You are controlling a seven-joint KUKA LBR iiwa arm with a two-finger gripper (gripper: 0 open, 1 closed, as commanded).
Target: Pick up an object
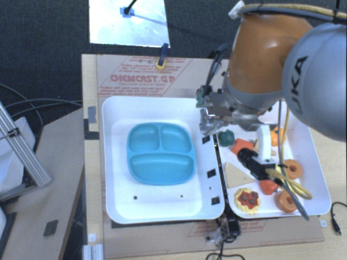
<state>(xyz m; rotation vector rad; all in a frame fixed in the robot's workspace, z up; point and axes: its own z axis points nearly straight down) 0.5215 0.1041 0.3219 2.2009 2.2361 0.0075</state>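
Note:
My gripper hangs over the upper part of the wall between the two bins, under the large orange-banded wrist. Just right of it in the right bin lies a dark green toy, and beside that an orange-red piece. Further down that bin are a tan wedge, a small pizza, a red piece and two orange donuts. Nothing shows between the gripper and these toys.
The left bin holds a blue divided plate at its middle. Cardboard lies under both bins, with a yellow-and-blue clip at its far edge. A shiny metal sheet lies behind.

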